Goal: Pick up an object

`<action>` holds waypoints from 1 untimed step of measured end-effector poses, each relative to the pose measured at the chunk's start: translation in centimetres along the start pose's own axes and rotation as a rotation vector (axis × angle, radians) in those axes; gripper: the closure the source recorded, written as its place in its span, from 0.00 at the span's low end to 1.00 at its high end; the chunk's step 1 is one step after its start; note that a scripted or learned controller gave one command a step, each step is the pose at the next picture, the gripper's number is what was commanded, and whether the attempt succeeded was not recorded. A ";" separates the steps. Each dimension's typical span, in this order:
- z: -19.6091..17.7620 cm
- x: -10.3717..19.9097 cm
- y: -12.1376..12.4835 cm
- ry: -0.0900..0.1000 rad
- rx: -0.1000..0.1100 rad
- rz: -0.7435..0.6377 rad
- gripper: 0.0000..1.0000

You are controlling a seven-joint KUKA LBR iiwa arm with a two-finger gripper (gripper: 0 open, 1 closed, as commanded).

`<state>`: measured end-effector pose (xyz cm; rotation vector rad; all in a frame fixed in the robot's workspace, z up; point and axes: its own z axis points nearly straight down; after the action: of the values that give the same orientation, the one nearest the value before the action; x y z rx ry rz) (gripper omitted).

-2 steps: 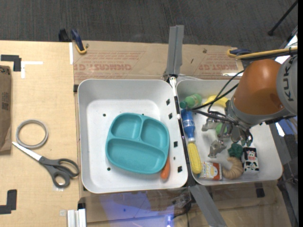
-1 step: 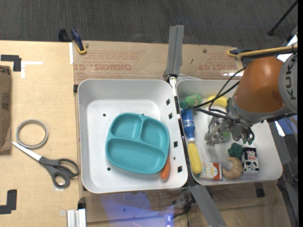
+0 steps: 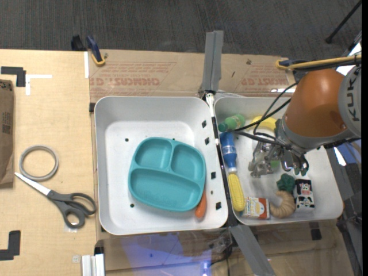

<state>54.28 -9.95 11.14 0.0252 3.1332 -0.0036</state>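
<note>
The gripper [image 3: 263, 164] hung in the right bin [image 3: 328, 211], fingers spread with nothing visible between them. Just outboard of the fingers lay a small green toy [image 3: 286, 182], likely light and soft, best pinched across its middle. A croissant [image 3: 283, 204] and a patterned box [image 3: 304, 194] crowded it toward the bin's near wall.

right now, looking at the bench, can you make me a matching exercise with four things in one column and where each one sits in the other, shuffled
Things
1. teal divided plate
2. scissors
3. corn cob
4. roll of tape

Places
A. in the right bin, along its left wall
B. on the bench left of the bins, nearer the bottom of the view
C. in the left bin
D. on the bench left of the bins, just above the scissors

Pairs: 1-C, 2-B, 3-A, 4-D
</note>
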 end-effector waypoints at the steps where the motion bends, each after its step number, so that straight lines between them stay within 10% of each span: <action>1: 2.0 -5.0 -2.1 0.005 -0.001 0.163 0.00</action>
<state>59.21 -12.14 9.20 0.2809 3.1255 -0.0006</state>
